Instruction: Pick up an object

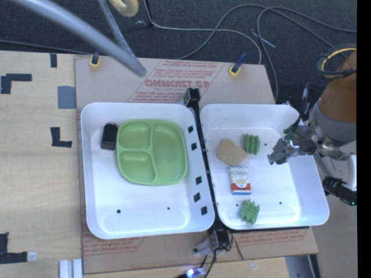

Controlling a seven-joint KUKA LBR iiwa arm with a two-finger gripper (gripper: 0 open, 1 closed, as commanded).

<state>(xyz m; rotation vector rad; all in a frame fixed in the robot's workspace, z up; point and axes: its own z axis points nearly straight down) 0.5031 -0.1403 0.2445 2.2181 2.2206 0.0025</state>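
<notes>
The right bin holds a tan bread-like piece, a green ridged vegetable, a small white and red carton and a green leafy toy. My gripper hangs over the right side of that bin, to the right of the green ridged vegetable and apart from it. Nothing shows between its fingers. The grey arm with its orange band reaches in from the right.
The left bin holds a green three-compartment plate and a small black block at the plate's left. A black divider runs between the bins. Cables lie on the dark surface behind the bench.
</notes>
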